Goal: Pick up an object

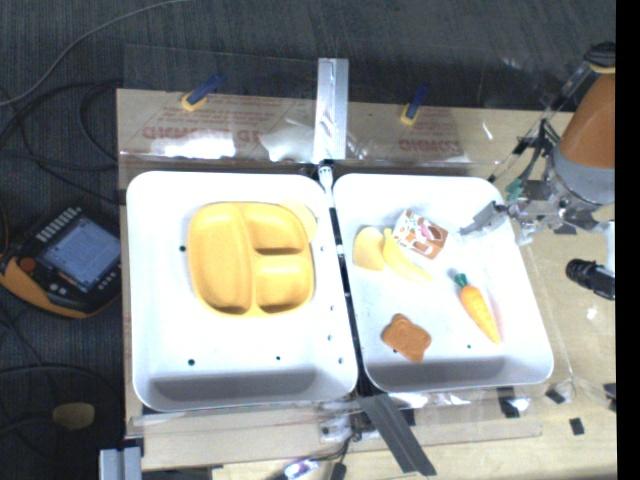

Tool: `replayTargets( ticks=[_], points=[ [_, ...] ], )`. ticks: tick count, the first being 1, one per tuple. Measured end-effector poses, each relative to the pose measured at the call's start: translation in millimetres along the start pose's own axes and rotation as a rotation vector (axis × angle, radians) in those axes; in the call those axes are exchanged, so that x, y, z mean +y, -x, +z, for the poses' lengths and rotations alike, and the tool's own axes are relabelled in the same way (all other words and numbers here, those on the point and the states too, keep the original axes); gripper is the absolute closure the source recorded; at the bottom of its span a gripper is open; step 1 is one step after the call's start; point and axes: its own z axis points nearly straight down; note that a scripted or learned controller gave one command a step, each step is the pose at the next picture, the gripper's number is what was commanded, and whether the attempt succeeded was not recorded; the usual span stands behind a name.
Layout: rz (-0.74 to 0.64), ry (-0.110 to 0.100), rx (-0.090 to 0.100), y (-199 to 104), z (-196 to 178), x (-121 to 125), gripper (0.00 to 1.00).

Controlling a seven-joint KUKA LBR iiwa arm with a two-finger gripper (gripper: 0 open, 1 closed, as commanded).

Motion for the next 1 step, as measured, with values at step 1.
replayTargets(
  ticks=[1],
  points=[
    [-0.082, -0.002, 0.012, -4.7, 92.7, -65.4, 0.0]
  ],
)
